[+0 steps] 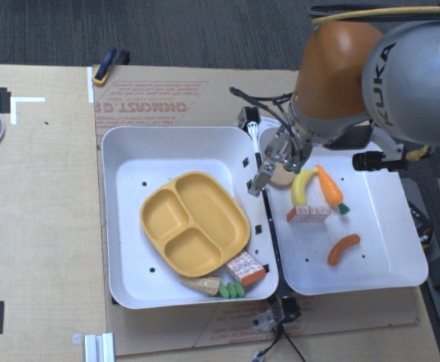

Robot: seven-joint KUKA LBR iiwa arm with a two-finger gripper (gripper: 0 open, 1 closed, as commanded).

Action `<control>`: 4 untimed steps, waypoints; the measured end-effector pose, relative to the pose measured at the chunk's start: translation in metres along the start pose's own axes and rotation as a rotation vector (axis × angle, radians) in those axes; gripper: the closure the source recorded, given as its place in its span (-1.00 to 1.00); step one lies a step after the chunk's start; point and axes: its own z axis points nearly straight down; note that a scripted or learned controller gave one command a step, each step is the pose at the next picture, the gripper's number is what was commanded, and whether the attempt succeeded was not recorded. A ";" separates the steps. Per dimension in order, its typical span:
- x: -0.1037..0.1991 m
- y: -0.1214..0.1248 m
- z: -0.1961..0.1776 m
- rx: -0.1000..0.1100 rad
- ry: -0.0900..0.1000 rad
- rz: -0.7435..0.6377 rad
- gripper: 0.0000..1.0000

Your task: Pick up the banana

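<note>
Camera view: pincer (267, 173) beside banana (302, 186).

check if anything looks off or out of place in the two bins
Nothing looks spilled or damaged. The yellow three-compartment plate sits skewed in the left white bin, and the yellow banana lies against the orange carrot.

The arm (401, 74) is glossy grey, rounded, with black KUKA lettering; a broad orange band (336, 70) sits above the wrist; thin black cables loop beside it; the hand (269, 168) is small, metallic grey.
</note>
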 end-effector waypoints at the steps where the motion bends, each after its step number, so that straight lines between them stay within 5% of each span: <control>1: -0.015 -0.009 0.000 -0.001 -0.001 -0.183 -1.00; 2: 0.026 -0.040 0.000 0.000 0.001 -0.407 -1.00; 3: 0.006 -0.079 -0.001 0.000 0.000 -0.475 -1.00; 4: 0.003 -0.053 0.000 -0.002 -0.001 -0.840 -1.00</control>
